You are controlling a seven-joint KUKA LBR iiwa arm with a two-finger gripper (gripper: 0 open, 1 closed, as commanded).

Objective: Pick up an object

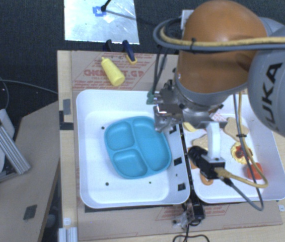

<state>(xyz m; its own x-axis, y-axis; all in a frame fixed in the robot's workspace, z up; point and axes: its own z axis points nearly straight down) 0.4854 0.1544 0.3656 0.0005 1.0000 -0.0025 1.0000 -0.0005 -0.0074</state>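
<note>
Just left of pincer (163, 121), blue tray (135, 150)

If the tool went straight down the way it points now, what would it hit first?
Likely the right edge of the blue divided tray in the left bin, below the tool; depth is unclear, so possibly the bin wall instead.

The blue plate (137, 147) fills the middle of the left bin (89, 135), so I have open white floor only along the bin's left wall, its lower edge and its upper left corner. My gripper (164, 121) hangs by the plate's upper right corner, close to the ridge (185, 158) where the bins meet. In the right bin (278, 183), a tan piece (231, 126) and a red piece (256, 170) crowd the centre. Bare floor shows along its lower edge.
</note>
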